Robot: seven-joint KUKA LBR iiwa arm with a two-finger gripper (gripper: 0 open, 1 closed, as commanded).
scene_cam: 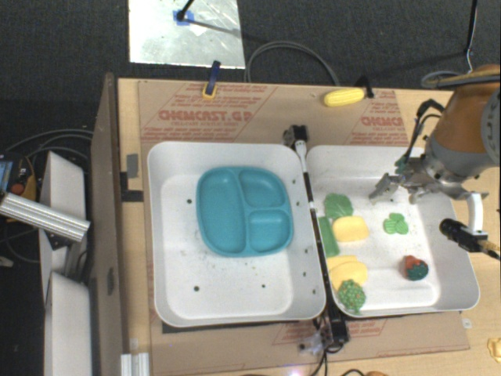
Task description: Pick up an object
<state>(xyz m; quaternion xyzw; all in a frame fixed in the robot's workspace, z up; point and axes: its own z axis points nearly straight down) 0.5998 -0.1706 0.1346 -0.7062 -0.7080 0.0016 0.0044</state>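
Arm (pixel 470 128) getting cut off at the right edge, just the orange band and grey wrist showing; gripper (pixel 401 188) hard to make out against the white bin, so can't tell whether gripping anything. Hanging over the upper part of the right bin (pixel 462 288), wrist angling down and leftward from the right. Sitting in that bin, approx 7 toy food pieces: 2 yellow ones, a block (pixel 350 229) and a slice-like piece (pixel 348 269) below it; 4 green, a leaf shape (pixel 338 205), a dark strip (pixel 327 237) getting partly hidden along the divider, a small clover-like bit (pixel 396 225) just below the gripper, and a bumpy piece (pixel 351 295), possibly broccoli, at the front; 1 red-and-green item (pixel 415 268) too small to identify. Lying in the left bin (pixel 168 288), 1 teal divided plate (pixel 244 211) w/ 3 compartments. Resting on the cardboard behind the bins, 1 yellow object (pixel 343 96).
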